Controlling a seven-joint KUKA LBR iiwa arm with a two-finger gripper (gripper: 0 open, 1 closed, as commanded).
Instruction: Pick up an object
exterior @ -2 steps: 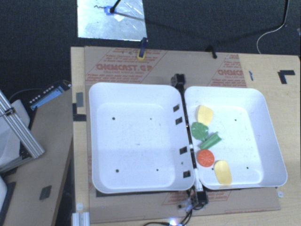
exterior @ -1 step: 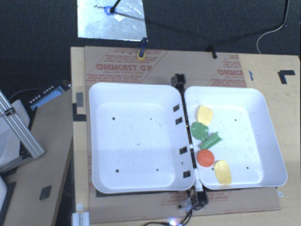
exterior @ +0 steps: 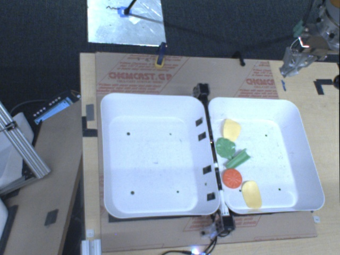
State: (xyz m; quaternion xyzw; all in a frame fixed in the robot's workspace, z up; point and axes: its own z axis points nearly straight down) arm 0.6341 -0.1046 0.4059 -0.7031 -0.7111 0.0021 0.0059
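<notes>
The right bin [exterior: 297, 142] holds several small objects near its left wall. A pale yellow piece [exterior: 231, 129] lies furthest back, a green piece [exterior: 229, 150] sits below it, an orange-red round piece [exterior: 232, 179] comes after that, and a yellow oval piece [exterior: 252, 194] lies nearest the front. My gripper [exterior: 296, 62] hangs high at the upper right, above the bench beyond the right bin's far right corner, well away from the objects. Nothing shows between its fingers.
The left bin [exterior: 154, 153] stands beside the right one, joined by a black clipped divider [exterior: 210, 153]. A silver sheet [exterior: 125, 15] lies at the back left. A yellow clip [exterior: 160, 62] sits on the cardboard base. An aluminium rail [exterior: 21, 147] crosses the left edge.
</notes>
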